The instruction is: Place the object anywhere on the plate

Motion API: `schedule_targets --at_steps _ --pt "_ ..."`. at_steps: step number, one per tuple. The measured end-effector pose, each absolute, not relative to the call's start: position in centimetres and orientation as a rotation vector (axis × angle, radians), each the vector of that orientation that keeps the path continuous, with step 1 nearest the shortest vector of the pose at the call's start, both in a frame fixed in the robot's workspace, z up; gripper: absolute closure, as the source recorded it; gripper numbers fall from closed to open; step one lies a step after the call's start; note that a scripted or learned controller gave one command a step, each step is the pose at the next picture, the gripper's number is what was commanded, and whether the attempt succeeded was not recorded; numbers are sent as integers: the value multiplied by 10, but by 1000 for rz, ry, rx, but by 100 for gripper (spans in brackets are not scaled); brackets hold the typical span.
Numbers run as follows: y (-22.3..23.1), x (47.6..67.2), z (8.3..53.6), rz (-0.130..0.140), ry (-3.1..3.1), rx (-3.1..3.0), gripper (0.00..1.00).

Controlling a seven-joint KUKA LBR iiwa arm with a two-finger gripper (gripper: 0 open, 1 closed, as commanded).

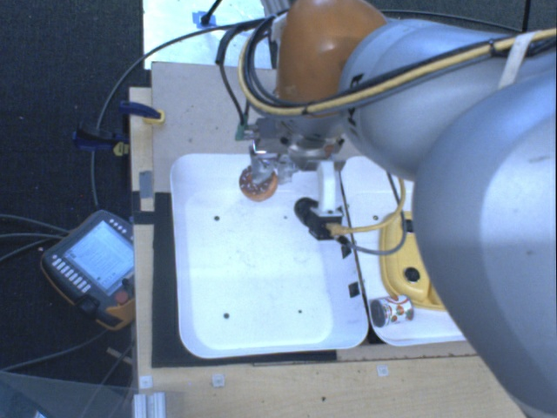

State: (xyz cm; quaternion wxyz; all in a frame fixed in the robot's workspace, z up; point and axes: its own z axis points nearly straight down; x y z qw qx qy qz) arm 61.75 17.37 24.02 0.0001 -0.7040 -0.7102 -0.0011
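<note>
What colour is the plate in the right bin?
Yellow plate, seen in the camera view.

- You can read no text, label, brand or number here.
- The handheld controller [91, 268] has a lit screen, but its contents are too blurred.

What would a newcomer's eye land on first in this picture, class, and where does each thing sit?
The huge grey arm with its orange band fills the upper right. Below it, a small round brown object sits at the gripper, over the left bin's far edge. A yellow plate peeks out in the right bin.
</note>
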Motion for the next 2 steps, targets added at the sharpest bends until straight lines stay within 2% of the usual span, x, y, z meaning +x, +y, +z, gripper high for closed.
schedule_targets --at_steps 1,2 --pt "192 608 234 -1 -2229 -2214 100" --pt "191 609 235 -1 -2228 -2216 0"
